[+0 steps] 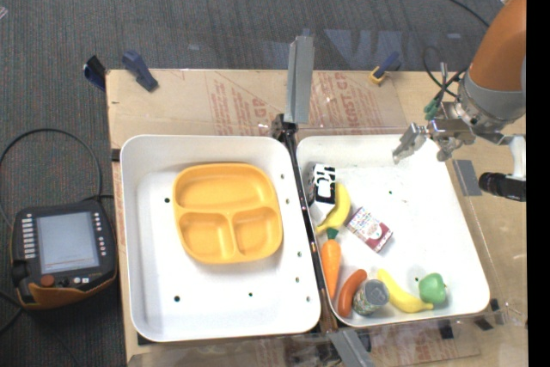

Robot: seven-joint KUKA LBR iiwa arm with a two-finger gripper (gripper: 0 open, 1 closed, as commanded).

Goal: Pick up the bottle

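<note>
The bottle [322, 182], black and white, lies at the left wall of the right bin [421, 211], touching a yellow banana [337, 209]. My gripper [426, 147] hangs over the bin's back right part, well to the right of the bottle and apart from it. Its two fingers are spread, so it is open, and nothing sits between them.
The right bin also holds a small pink-and-white carton [369, 229], a carrot [331, 266], a red item [351, 291], a can [371, 296], a second banana [402, 292] and a green pepper [432, 288]. A yellow divided plate [229, 212] lies in the left bin [146, 271].
</note>
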